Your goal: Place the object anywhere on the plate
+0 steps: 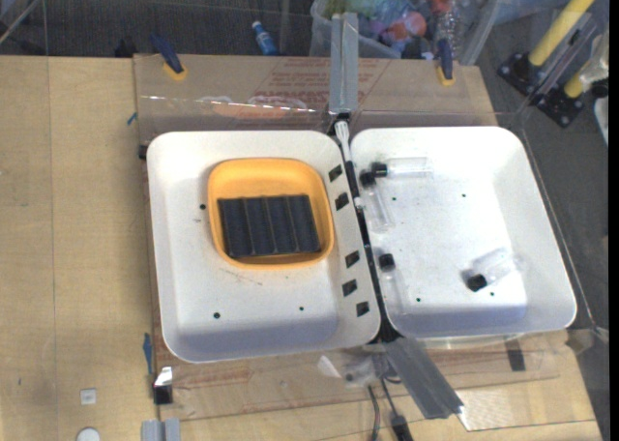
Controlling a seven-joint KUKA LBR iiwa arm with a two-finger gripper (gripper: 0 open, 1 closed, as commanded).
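Camera view from above: we count two white bins, one orange plate, one dark ribbed block. Left bin (184,265) holds the plate (269,178), and the block (269,226) lies flat on the plate, long axis running left-right, ribs crossing it. Right bin (542,236) has three clear tubes with black caps (395,171), (379,236), (488,272), hard to make out against the white. We can't tell the gripper's state.
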